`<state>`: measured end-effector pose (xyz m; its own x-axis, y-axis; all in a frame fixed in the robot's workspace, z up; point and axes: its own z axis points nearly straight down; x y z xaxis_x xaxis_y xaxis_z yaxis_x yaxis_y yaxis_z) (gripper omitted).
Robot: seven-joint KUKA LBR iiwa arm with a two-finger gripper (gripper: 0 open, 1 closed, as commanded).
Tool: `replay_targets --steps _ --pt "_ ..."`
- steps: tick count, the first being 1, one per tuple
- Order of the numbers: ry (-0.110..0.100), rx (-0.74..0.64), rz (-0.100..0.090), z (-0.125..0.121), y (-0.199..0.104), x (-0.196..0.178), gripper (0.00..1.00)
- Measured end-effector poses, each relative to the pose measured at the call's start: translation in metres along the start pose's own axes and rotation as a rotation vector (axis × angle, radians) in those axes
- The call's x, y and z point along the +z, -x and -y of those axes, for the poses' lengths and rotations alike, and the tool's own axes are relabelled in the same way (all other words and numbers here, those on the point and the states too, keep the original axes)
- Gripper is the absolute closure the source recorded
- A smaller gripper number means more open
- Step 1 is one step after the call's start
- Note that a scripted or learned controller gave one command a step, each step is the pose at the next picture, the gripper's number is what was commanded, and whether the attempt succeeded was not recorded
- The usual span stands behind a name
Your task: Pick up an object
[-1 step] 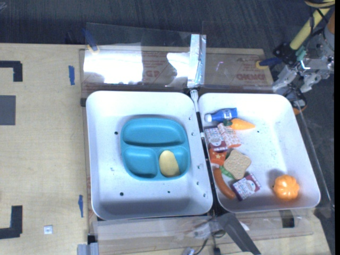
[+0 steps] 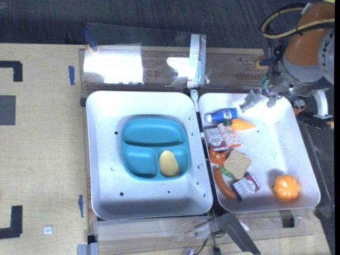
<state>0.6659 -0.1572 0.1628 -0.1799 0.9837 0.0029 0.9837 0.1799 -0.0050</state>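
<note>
From my seat, the likeliest thing to lift is the blue bottle with its white cap, lying on its side in the right bin, just below and to the left of the tool. An orange carrot-like piece touches the bottle's lower edge. Below these, farther from the tool, sits a crowded heap: red-and-white packets, a slice of bread, a long orange piece partly buried under them, and another small packet. I cannot make out the printing on the packets or how they overlap. A small orange pumpkin sits apart, well below the tool near the bin's lower right corner.

The tool hangs over the bin's upper edge, nothing between its fingers, which look spread. The arm comes in from the upper right and is cut off by the frame; a yellow-and-black cable loops beside it.

Far to the tool's lower left, the left bin holds a blue divided tray with a yellow potato-like lump in its lower right compartment. Both bins rest on the tabletop.
</note>
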Motion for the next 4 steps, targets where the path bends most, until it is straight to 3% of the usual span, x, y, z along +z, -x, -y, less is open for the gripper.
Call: replay_targets --steps 1,2,3,4 --pt "0.014 -0.003 0.011 -0.008 -0.022 0.063 0.0" --pt "0.02 -0.039 0.018 0.005 -0.026 0.069 0.0" --pt "0.017 -0.079 0.005 -0.021 -0.094 -0.028 0.0" --pt "0.01 0.151 0.003 -0.009 -0.125 -0.061 0.0"
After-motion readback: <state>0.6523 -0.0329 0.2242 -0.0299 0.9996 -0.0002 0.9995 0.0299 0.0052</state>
